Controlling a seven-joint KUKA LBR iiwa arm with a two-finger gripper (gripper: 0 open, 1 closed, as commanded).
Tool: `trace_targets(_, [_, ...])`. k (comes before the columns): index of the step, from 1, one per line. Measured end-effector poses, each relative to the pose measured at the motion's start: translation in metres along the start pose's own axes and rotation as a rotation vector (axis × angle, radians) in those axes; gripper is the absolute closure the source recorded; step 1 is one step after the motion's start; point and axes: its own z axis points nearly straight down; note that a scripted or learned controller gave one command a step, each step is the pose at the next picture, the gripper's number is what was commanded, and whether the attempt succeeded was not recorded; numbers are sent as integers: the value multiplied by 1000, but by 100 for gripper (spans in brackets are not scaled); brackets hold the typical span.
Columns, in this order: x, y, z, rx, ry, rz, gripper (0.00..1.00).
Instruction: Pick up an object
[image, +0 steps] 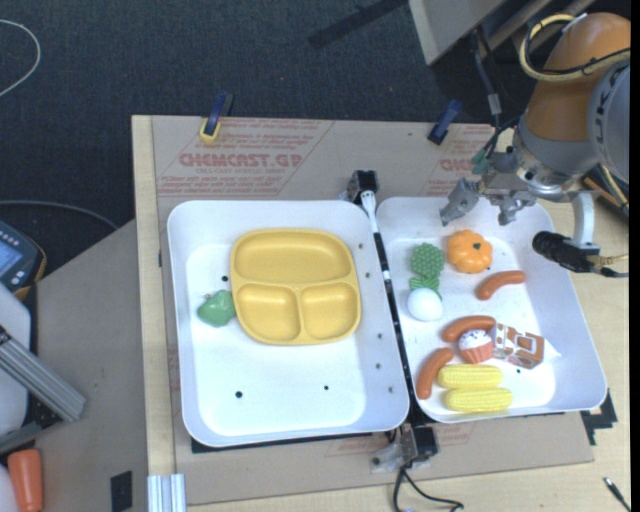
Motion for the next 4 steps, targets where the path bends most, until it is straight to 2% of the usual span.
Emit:
trace_targets(1, [24, -64, 69, 10, 3, 1, 0])
trace_targets(2, [29, -12, 104, -6, -2, -2, 0])
trace_targets(3, [28, -13, 91, -6, -1, -1, 100])
trace_targets(4, [88, 17, -5, -14, 1, -7, 100])
